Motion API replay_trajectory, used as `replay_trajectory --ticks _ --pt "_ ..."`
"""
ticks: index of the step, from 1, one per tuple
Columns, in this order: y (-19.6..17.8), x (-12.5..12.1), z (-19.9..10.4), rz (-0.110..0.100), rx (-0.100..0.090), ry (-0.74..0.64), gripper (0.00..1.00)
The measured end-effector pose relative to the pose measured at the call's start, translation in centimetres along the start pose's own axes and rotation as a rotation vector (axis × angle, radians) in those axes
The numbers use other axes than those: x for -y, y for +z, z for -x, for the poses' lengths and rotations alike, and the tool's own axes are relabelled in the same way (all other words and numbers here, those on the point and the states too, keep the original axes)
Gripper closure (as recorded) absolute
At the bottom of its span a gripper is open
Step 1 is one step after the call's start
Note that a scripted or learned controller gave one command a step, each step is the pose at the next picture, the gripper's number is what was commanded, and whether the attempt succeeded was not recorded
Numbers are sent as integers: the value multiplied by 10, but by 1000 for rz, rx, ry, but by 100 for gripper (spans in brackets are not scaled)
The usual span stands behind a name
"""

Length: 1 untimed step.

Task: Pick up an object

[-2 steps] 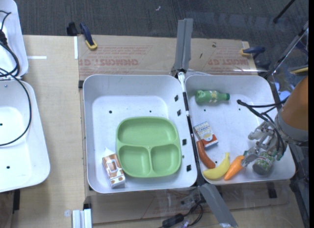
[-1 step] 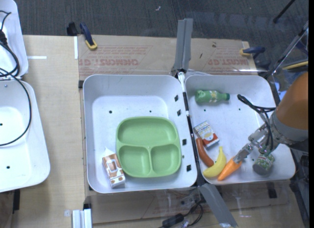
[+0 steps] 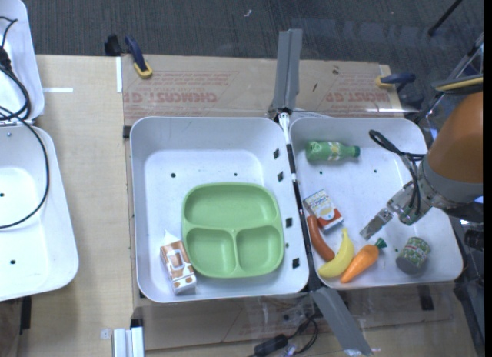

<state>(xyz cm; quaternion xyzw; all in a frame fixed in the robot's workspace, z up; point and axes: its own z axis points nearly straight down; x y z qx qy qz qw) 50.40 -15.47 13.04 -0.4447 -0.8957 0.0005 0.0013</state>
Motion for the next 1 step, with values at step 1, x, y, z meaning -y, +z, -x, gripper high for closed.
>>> replay_trajectory --ticks 1 --pt "42 19 -18 -1 -2 -119 0"
